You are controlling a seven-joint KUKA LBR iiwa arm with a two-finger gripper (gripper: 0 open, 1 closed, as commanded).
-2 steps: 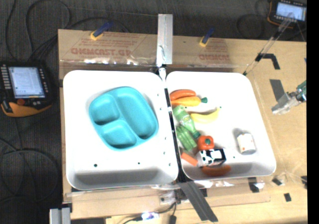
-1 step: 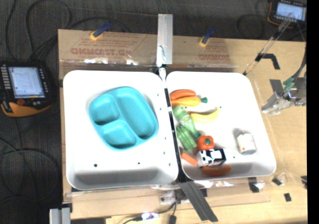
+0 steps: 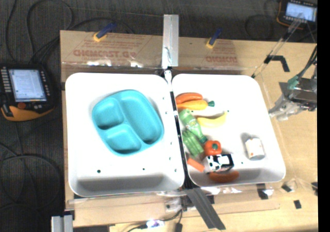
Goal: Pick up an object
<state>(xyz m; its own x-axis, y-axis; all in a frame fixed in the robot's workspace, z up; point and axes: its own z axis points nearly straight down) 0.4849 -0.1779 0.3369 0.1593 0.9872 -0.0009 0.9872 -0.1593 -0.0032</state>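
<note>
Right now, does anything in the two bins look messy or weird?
Nothing looks broken or spilled. The toys in the right bin are heaped along its left wall, while a small white can lies apart on its side. The blue tray sits askew in the left bin.

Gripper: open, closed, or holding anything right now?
Gripper: cannot be told; it sits off the right bin's right edge with nothing seen in it.
</note>
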